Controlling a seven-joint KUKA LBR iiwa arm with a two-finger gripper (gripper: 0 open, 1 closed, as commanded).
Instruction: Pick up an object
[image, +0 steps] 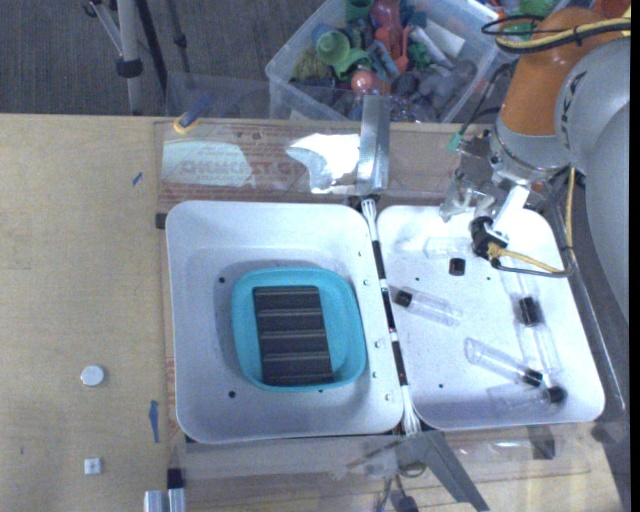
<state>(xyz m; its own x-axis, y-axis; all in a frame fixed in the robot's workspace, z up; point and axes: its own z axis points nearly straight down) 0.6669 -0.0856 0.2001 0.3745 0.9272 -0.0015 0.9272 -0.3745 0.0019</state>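
In the left bin (195, 400) lies a teal dish (247, 330) holding a dark ribbed block (292, 335). The right bin (440, 405) holds several clear plastic tubes with black caps: one near its left wall (428, 305), one lower down (500, 362), one along the right side (533, 325) and one at the front right (525, 398). A faint clear tube (438, 247) and a small black cap (457, 266) lie near the back. My gripper (478, 215) hangs low over the right bin's back right part, just right of the faint tube and above the cap.
The grey arm with its orange band (535, 95) comes in from the upper right, trailing a yellow cable (530, 265) over the bin. A clear box of coloured toys (385, 50) stands behind the bins. A metal bracket (373, 150) sits at the back between the bins.
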